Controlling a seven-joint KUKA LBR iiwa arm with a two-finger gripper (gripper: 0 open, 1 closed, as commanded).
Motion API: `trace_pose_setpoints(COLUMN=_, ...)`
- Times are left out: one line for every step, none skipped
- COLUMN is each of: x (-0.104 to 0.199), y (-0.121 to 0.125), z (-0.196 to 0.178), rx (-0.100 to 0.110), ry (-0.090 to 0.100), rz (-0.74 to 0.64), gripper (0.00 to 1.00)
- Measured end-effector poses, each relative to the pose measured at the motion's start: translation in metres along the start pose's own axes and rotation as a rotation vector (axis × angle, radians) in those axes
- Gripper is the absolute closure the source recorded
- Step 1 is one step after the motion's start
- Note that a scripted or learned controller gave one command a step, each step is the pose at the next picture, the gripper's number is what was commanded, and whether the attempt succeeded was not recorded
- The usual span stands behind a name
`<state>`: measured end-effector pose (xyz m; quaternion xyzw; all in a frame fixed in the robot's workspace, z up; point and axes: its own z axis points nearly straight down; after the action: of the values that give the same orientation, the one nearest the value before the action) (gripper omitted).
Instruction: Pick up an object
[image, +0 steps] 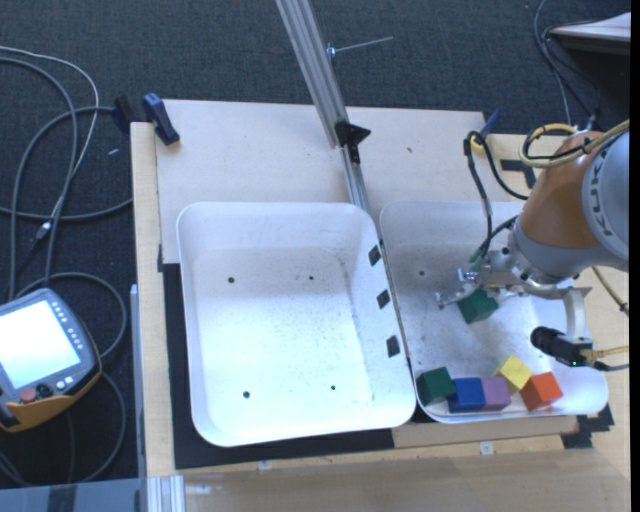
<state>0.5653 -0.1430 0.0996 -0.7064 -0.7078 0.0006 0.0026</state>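
Camera view: my claw (478, 296) is over the right bin (420, 240), clamped on 1 green block (479, 307), which looks just clear of the floor. Lift step; next, a straight rise.

The arm (585, 215) runs off the right edge — only the orange band and a slice of grey casing are in frame. Its wrist covers the far right part of the right bin (430, 240), rim included. The gripper (478, 290) is a tangle of small metal parts, too fine to read, and the green block (479, 306) sits tucked partly under it. The blue block (466, 394) is half masked by the purple block (495, 392). At left, the teach pendant (40, 355) is clipped by the edge.
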Motion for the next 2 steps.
trace_pose_setpoints(x=-0.001, y=0.002, z=-0.011, rx=-0.005, ry=0.0, rz=0.001, gripper=1.0)
trace_pose_setpoints(x=0.06, y=0.023, z=-0.033, rx=-0.008, ry=0.0, rz=-0.006, gripper=1.0)
